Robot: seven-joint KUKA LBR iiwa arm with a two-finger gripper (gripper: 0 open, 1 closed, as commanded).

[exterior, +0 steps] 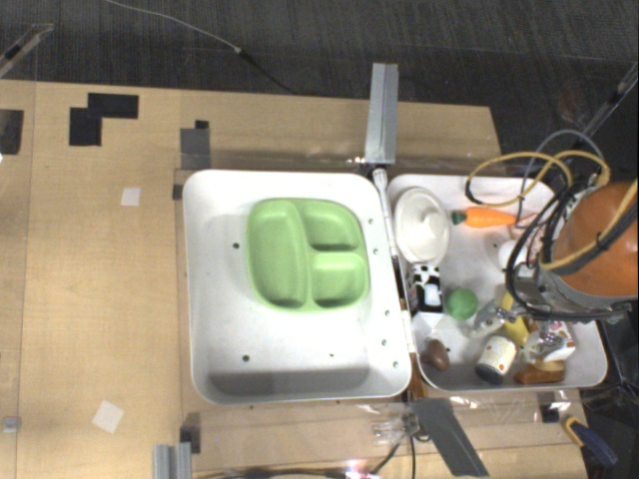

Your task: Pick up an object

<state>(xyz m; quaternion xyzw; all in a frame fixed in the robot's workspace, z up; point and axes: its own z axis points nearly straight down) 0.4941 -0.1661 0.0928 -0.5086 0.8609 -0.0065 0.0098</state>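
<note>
Pincer hangs low in the right bin; whether it is spread or pressed together, I cannot tell. Beside the green ball, a small cylinder lies just below the pincer, its long axis slanted.

Wood bench w/ 2 bins

2 white bins. 1 green divided plate, frame centre. Right side: 1 white bowl, 1 carrot, 1 green ball, several small items, count unclear.
</note>
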